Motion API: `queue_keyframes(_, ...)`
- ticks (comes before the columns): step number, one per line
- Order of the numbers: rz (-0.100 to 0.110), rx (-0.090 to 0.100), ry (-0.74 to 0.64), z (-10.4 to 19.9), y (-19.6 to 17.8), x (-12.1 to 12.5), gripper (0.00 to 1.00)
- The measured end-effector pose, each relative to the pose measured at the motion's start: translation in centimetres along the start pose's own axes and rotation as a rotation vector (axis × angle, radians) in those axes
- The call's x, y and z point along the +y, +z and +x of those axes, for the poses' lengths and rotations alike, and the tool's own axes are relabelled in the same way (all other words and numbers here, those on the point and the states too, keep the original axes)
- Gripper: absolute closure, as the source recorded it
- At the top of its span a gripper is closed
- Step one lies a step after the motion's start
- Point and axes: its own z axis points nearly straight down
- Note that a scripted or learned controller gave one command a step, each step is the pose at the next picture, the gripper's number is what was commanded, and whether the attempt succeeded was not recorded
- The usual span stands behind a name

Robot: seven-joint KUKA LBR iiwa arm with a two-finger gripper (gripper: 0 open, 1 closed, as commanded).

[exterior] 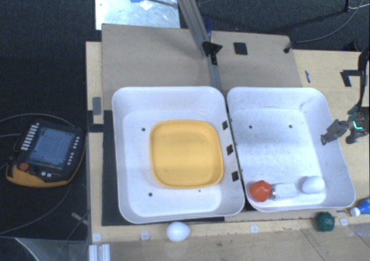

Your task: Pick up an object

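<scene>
While the bench (254, 63) is seen from above at a slant, two shallow white bins are found side by side on it. A square yellow plate (187, 153) is laid flat in the middle of the left bin (130, 156). Along the near wall of the right bin (277, 110), three things are lined up in a row: an orange-red ball (260, 190) at the left, a clear, pale object (284, 190) touching it in the middle, and a white egg-shaped object (313, 185) at the right end.

At the right rim of the right bin, the gripper (333, 133) is seen as a small dark shape, held well apart from the row of objects and nothing is seen between its fingers. Whether the claw is spread or pressed together cannot be told at this size.

Outside the bins, a second white egg-shaped object (178, 231) is lying on the bench just beyond the near edge of the left bin, and a dark green ball (325, 222) is resting near the right bin's near right corner. A pendant with a screen (46, 155) is placed on the dark floor at the left.
</scene>
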Motion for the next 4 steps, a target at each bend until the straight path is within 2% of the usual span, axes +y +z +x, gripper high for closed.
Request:
queue_keyframes(1,0.0,0.0,0.0,0.0,0.0,0.0,0.0)
queue_keyframes(3,0.004,0.001,0.001,1.0,9.4,-1.3,0.0)
queue_keyframes(4,0.004,0.001,0.0,1.1,13.7,-0.8,0.0)
